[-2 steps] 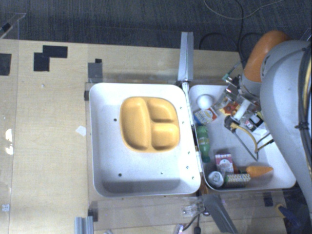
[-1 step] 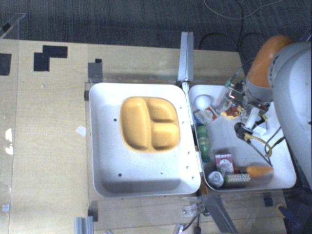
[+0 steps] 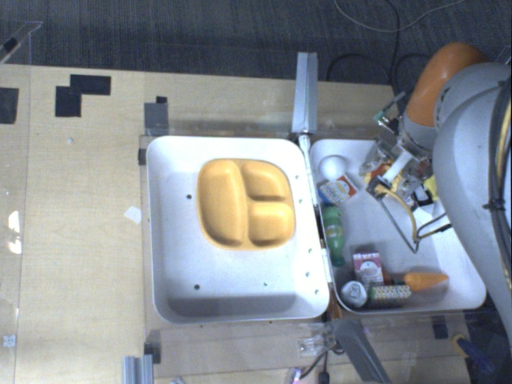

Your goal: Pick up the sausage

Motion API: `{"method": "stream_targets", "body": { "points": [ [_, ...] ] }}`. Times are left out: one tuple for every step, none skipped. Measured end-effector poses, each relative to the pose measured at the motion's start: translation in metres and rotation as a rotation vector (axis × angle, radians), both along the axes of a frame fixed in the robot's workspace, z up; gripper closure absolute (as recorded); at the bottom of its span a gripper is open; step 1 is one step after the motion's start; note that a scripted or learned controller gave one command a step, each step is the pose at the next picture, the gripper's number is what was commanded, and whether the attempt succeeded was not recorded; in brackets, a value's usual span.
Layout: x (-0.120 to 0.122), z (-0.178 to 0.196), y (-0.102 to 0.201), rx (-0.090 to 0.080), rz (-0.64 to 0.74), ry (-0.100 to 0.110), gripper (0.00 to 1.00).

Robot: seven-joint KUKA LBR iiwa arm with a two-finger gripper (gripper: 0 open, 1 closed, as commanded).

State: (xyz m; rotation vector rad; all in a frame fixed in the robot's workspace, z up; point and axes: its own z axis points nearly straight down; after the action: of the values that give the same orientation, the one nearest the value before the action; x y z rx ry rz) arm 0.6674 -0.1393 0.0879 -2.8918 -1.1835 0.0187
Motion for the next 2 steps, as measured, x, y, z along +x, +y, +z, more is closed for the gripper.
{"method": "stream_targets", "body": {
  "points": [
    [0.002,0.012,0.002,-0.002,0.010,-0.004,1.00],
    [-0.016,0.008,-0.024,0.003,-0.154,-0.026,1.00]
  ]
}}
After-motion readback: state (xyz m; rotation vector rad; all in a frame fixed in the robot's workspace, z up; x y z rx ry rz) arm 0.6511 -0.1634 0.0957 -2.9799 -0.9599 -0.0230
